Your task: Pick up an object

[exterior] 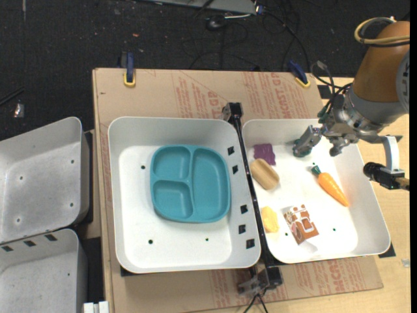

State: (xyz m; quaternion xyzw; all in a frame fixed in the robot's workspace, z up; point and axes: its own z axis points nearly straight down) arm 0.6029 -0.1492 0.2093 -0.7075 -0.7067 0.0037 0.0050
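Gripper (319, 142) hovered spread and empty over right bin (371, 240), near carrot (333, 186), likely lining up a pick

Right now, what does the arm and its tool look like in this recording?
The arm enters from the right: a rounded orange-tan band above a grey metallic wrist. The tool is dull grey metal with two short, dark-tipped fingers. Thin black cables run along the wrist, and a white bracket with a black knob sticks out beside it.
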